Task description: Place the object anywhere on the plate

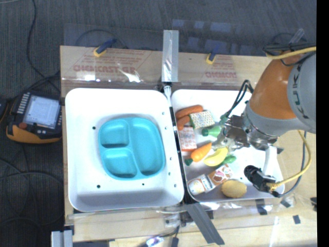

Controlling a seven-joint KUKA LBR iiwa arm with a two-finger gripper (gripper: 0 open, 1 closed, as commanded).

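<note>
A blue plate (131,147) with three compartments lies in the left white bin (82,112). The right bin (205,98) holds several toy foods: an orange sausage (188,111), a checkered packet (201,119), a carrot (198,152), a yellow banana (216,157), a green piece (211,131) and a brown potato (234,189). My gripper (225,139) hangs low over the middle of the right bin, just above the banana and beside the green piece. The arm's body hides what lies directly under it.
Small printed packets (201,183) lie at the right bin's front beside the potato. A black cable end with a yellow cord (257,178) hangs near the bin's right front corner. A handheld pendant (36,117) rests on the floor at the left.
</note>
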